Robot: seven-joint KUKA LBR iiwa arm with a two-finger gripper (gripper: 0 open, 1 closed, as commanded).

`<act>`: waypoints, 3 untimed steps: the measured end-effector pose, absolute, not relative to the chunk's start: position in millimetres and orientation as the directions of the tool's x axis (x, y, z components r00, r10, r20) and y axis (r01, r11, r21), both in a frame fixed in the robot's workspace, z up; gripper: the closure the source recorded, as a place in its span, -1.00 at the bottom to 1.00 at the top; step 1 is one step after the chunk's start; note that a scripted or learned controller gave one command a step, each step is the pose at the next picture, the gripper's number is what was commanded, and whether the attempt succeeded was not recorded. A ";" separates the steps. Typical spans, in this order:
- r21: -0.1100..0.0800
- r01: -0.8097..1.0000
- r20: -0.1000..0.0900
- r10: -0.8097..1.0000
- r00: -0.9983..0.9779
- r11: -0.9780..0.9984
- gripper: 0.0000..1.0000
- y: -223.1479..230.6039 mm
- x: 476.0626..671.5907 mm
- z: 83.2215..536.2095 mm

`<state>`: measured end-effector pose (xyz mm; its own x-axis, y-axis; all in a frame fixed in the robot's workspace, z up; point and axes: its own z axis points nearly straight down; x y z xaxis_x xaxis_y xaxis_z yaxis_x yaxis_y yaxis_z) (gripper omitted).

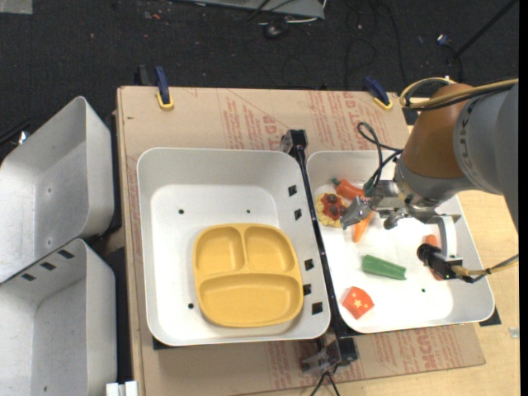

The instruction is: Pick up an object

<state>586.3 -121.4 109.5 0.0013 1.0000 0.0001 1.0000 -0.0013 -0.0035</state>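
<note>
My gripper (pixel 360 213) hangs low over the left part of the right bin (pixel 470 304). An orange carrot-shaped piece (pixel 360 231) lies right under its tip, and I cannot tell whether they touch. Just left of it sits a yellow piece with red spots (pixel 330 208), and a red-orange piece (pixel 348 190) lies behind the gripper. A green block (pixel 384 266) rests in the middle of the bin. A red block with a yellow mark (pixel 357 301) lies near the front wall. The arm hides part of the bin's right side.
The left bin (pixel 165 221) holds a yellow divided plate (pixel 247 275). A small orange piece (pixel 429 241) shows beside the wrist bracket. A black divider (pixel 313 229) runs between the bins. Two spare white bins (pixel 49 221) stand off the bench at left.
</note>
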 end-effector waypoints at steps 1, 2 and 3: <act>0.001 1.000 -0.001 1.000 0.002 -0.002 1.00 -121.4 587.3 122.6; 0.006 1.000 -0.001 1.000 -0.003 0.003 1.00 -118.9 595.7 183.6; 0.007 1.000 -0.002 1.000 -0.003 0.003 1.00 -117.7 606.9 240.4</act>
<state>606.9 -117.7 240.4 -0.0031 1.0000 -0.0017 1.0000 0.0031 0.0067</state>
